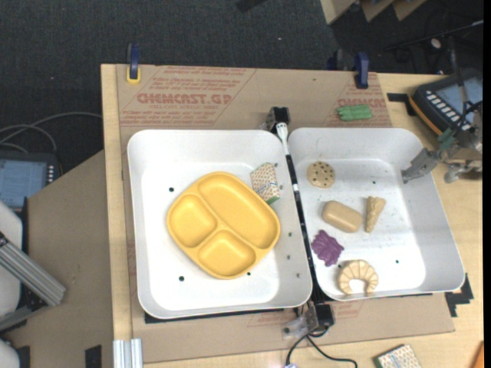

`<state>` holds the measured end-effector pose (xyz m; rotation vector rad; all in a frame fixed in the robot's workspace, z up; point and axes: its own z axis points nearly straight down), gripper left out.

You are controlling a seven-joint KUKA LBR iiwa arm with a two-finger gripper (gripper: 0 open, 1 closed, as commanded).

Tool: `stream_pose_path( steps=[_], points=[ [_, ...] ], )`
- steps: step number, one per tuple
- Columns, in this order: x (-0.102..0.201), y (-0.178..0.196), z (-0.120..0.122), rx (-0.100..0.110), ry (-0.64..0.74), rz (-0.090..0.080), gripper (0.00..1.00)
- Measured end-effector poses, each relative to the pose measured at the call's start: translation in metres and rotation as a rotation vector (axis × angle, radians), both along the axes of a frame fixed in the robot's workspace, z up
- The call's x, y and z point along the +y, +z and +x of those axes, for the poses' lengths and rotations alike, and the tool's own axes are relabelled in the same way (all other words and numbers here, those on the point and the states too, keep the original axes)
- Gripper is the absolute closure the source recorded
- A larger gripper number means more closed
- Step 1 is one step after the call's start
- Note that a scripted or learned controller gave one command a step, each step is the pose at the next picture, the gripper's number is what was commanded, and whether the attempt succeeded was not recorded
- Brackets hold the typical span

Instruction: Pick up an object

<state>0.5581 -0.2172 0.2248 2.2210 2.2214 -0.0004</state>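
Pincer (pixel 434 162) poised at the far-right rim of the right bin (pixel 406 244), above its upper corner. Too blurred and small against the clutter behind to tell whether wide or narrow. Nothing visible in its grip.

Candidates for picking, all lying loose on the floor of that same bin, to the pincer's left and nearer the camera:
- toy ice-cream cone (pixel 374 213), closest to the pincer, lying on its side
- tan bread-like block (pixel 341 216), just beyond the cone, nearly touching it
- chocolate-chip cookie (pixel 321 174), flat, farther left, roughly level with the pincer
- purple grape bunch (pixel 327 247), close to the dividing wall
- croissant (pixel 358 276), farthest toward the camera, near the front rim

Spread apart for the most part, probably so that each can be approached from above without nudging a neighbour. Cone and block the exception, and the harder pair to separate.

Well beyond all of these from the pincer, in the left bin (pixel 146 205): a yellow divided plate (pixel 222 225), with a small patterned item (pixel 265 181) tucked against its edge.

On the table (pixel 230 98) outside the bins, up and left of the pincer: a green object (pixel 354 113).

Likely stage: approach, no grasp yet.
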Motion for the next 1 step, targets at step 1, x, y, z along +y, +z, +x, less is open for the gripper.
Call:
stream_pose_path(
  steps=[1],
  points=[
    [0.0203, -0.1448, -0.0121, 0.006, 0.001, 0.004, 0.00]
  ],
)
